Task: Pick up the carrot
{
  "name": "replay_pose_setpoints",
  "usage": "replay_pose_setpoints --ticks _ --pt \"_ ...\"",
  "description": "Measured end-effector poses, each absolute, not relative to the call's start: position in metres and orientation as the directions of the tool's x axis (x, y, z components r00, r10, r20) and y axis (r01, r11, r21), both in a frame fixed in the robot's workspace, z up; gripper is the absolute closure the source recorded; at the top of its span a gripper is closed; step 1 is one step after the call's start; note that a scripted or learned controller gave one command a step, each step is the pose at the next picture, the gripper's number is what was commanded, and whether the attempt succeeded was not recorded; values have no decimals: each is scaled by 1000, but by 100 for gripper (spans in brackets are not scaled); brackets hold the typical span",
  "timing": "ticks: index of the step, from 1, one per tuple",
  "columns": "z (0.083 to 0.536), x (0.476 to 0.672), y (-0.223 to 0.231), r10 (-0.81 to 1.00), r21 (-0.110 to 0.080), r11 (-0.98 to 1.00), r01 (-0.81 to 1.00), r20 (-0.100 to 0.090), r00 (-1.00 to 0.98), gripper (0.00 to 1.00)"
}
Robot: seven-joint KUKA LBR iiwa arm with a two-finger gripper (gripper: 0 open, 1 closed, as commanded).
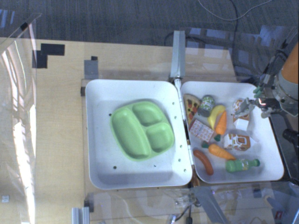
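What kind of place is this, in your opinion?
Probably a robotics lab: a bench with two white bins, toy food such as a carrot, and a loose cable on carpet.

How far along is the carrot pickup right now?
Done: nothing yet. The carrot lies loose in the right bin, between the sausage and the green bottle; a second orange piece sits by the banana. In hand: the gripper is at the bin's far right side, apart from both. Left: move over, descend, grasp, lift.
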State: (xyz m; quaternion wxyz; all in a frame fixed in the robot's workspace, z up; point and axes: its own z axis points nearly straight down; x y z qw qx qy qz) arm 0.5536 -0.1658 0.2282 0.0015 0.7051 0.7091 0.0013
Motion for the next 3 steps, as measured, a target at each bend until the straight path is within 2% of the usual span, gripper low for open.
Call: replay_pose_setpoints --ticks 1,2,3 --pt "104 575 -138 993 7 119 993 -1 -119 0" --pt "115 577 -138 993 11 118 993 -1 -118 100" --pt "186 619 -61 1000 5 20 1000 0 -20 100"
